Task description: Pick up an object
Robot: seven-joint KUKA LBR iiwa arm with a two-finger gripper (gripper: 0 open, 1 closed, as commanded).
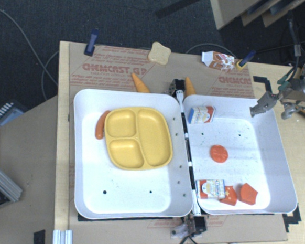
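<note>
**Crowded front corner, gripper parked at far rim**

Nearest the lens sits the front edge of the two bins; you have the left bin [84, 192] and the right bin [275, 170].

- Yellow divided tray [138, 137]: well left of the jaws, with a sausage [100, 125] touching its far side. Too wide to pinch.
- Gripper [272, 102]: over the right bin's far right rim, nothing between its fingers; spread or pressed together, I cannot tell.
- Milk carton [200, 115]: left of the jaws, against the wall; a finger may strike the rim.
- Juice carton [211, 188] and red pieces [240, 194]: below-left, touching; expect a jammed or double grab.
- Red disc [219, 153]: standing alone, flat; likely to slip.
</note>
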